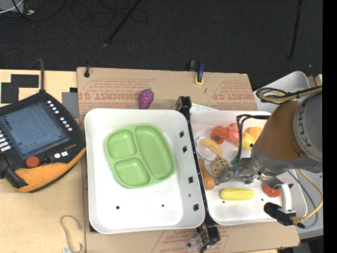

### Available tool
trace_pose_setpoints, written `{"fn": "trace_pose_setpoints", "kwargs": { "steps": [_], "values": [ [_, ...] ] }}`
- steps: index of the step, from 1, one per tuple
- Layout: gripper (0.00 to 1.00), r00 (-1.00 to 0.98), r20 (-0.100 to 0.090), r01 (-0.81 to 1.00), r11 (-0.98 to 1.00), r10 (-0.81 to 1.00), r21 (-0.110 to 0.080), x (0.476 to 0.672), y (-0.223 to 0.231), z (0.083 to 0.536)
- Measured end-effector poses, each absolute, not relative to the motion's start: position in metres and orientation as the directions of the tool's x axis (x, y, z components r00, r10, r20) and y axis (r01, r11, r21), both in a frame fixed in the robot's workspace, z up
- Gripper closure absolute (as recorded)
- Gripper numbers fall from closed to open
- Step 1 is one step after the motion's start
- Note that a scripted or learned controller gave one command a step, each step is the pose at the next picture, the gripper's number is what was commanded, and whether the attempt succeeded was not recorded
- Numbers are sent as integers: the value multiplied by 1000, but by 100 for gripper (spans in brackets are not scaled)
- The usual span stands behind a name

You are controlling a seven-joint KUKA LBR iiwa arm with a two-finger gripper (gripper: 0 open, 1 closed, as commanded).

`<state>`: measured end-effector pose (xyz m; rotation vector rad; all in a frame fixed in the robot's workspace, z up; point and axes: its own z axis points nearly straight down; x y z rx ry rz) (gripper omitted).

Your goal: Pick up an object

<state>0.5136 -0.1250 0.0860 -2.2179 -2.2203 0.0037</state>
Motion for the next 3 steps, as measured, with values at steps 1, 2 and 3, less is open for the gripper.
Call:
{"fn": "trace_pose_setpoints", "kwargs": {
  "steps": [1,2,3],
  "values": [
    [100,6,2,1000,-6,1000,-4,513,-127,98],
    [100,3,0,1000,-3,1000,1,514,-128,139],
    [100,1,-1,1000,-1,1000,3,517,-134,201]
  ]
}}
